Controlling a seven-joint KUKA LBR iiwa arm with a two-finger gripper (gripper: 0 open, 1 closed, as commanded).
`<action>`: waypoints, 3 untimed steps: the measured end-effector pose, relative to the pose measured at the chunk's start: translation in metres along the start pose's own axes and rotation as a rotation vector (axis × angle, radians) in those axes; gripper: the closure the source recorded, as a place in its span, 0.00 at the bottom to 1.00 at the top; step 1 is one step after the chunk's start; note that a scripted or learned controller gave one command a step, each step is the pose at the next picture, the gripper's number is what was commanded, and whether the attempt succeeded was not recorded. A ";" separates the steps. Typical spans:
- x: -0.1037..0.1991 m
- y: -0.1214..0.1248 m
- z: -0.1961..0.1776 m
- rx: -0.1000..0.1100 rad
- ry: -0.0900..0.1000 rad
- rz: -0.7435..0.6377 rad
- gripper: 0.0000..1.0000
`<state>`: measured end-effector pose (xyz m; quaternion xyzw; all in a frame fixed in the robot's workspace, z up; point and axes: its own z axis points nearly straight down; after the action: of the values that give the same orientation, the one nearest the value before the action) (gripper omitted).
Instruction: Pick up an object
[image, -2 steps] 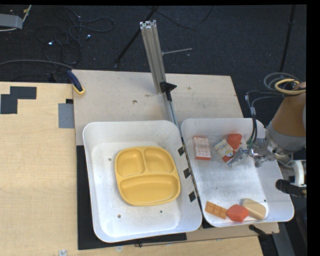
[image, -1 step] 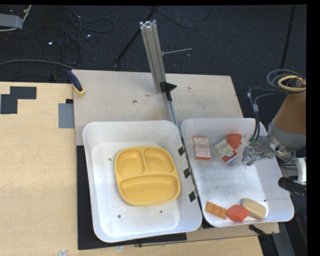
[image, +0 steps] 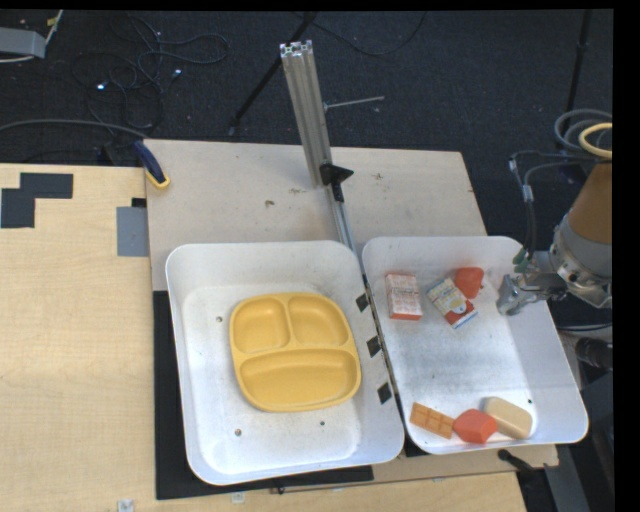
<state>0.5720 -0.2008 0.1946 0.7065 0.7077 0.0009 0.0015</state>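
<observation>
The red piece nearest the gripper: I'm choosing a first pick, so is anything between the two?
Nothing visible does. The gripper sits at the right bin's right rim, and the red piece lies just left of it; the small carton is farther left.

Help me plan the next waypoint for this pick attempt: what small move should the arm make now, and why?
Probably shift the gripper a little further in over the right bin toward the red object, then descend. The gripper sits at the bin's right edge with nothing seen between its fingers, and that red piece is the nearest item, beside the small carton.
</observation>
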 end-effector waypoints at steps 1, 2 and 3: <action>-0.001 0.001 -0.053 -0.001 -0.001 0.000 1.00; 0.045 0.002 -0.056 0.005 0.004 -0.004 1.00; 0.102 -0.006 -0.042 0.008 0.004 -0.004 1.00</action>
<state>0.5654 -0.0985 0.2365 0.7053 0.7089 -0.0004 -0.0027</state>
